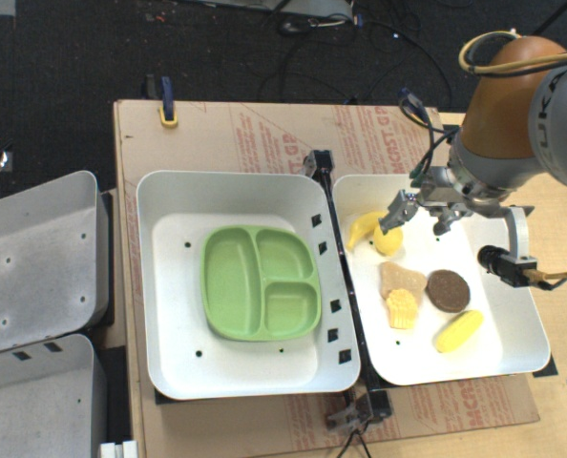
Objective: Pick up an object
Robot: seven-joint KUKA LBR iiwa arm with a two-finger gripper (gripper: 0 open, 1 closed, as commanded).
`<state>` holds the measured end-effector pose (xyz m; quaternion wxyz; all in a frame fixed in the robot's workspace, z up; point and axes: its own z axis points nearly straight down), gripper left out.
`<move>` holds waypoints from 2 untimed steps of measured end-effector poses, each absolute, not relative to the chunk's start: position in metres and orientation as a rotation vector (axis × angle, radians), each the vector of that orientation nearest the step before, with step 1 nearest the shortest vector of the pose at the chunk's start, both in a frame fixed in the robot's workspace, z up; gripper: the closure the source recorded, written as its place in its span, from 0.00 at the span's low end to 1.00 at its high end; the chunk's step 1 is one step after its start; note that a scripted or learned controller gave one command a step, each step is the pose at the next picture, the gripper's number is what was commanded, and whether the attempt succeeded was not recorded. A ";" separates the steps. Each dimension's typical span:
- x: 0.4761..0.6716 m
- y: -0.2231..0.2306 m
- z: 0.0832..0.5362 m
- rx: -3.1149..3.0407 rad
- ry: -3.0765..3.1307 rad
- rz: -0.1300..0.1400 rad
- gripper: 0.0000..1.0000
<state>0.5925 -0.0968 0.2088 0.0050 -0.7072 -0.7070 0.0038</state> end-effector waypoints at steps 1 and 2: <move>0.595 -0.097 0.215 -2.220 -2.223 0.000 0.00; 0.597 -0.093 0.172 -2.220 -2.220 0.003 0.00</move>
